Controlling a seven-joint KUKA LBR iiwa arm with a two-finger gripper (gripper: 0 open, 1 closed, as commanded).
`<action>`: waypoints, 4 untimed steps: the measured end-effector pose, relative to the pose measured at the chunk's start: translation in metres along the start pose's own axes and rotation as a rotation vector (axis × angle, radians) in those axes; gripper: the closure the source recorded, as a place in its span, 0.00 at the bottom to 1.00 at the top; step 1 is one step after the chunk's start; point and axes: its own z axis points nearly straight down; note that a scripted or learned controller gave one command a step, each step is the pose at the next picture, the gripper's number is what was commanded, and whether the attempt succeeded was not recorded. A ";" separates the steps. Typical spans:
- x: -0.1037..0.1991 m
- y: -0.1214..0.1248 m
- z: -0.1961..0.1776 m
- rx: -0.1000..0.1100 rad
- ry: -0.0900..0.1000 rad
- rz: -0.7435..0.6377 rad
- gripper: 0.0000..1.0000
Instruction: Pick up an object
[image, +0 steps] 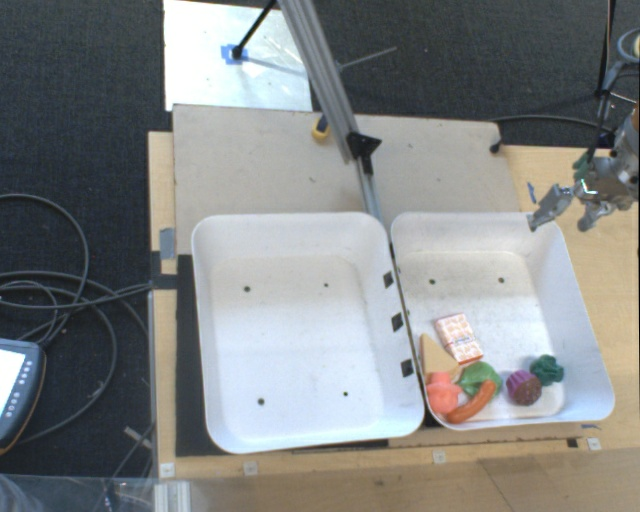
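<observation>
The right bin (560, 270) holds a small heap of toy food in its near corner: a pink-and-white box (458, 336), a tan wedge (433, 355), an orange-red piece (441, 388), an orange carrot-like stick (472, 401), a green leafy piece (480, 376), a purple piece (522, 387) and a dark green broccoli-like piece (546, 369). My gripper (572, 209) hangs at the far right, above the back right rim of that bin, well away from the toys. Its two fingers stand spread apart with nothing between them.
The left bin (215, 300) lies beside the right one, joined along a middle rim with black clips. A grey pole (330, 85) slants across the back of the bench. Cables and a pendant (15, 385) lie on the floor at left.
</observation>
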 end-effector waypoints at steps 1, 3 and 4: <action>0.000 0.001 -0.003 -0.003 -0.002 -0.003 0.00; 0.014 0.011 0.088 0.000 0.000 -0.002 0.00; 0.005 0.006 0.136 0.000 -0.001 0.004 0.00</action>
